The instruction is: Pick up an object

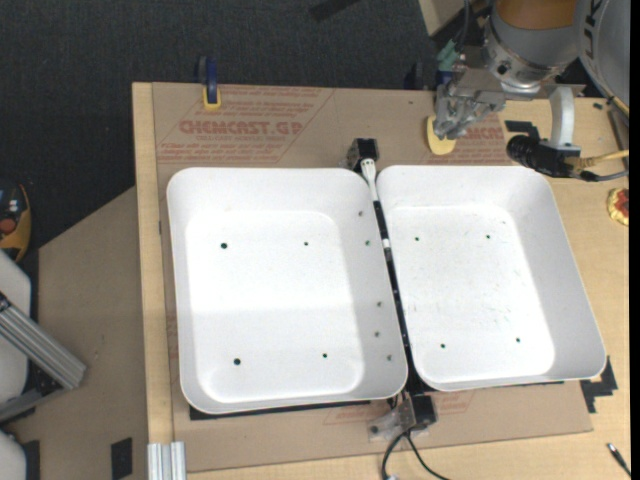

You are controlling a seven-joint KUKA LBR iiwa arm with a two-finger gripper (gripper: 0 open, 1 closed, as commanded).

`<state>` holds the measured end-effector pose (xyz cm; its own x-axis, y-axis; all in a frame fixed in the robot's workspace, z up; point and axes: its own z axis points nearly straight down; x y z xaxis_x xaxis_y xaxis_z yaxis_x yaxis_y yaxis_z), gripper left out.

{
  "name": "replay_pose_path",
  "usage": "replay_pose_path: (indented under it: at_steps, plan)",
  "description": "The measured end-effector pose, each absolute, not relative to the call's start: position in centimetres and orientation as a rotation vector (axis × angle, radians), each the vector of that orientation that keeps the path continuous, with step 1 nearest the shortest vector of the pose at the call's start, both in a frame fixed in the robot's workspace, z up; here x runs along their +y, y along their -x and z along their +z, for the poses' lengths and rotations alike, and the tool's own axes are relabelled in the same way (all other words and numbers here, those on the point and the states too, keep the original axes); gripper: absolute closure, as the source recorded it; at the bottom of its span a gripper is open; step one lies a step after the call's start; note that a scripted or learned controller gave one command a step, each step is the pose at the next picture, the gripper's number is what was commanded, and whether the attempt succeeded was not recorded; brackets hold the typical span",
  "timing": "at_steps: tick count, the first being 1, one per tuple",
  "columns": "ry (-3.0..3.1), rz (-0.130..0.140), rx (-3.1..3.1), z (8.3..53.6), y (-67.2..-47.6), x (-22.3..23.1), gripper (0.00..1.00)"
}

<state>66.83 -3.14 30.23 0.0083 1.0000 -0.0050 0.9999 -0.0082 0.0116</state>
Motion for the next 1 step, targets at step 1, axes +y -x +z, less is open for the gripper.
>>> replay_pose_path:
  at_steps: [1]
  plan:
    - [-2.220,-0.004,2.228,25.55,-66.59,3.29,1.00]
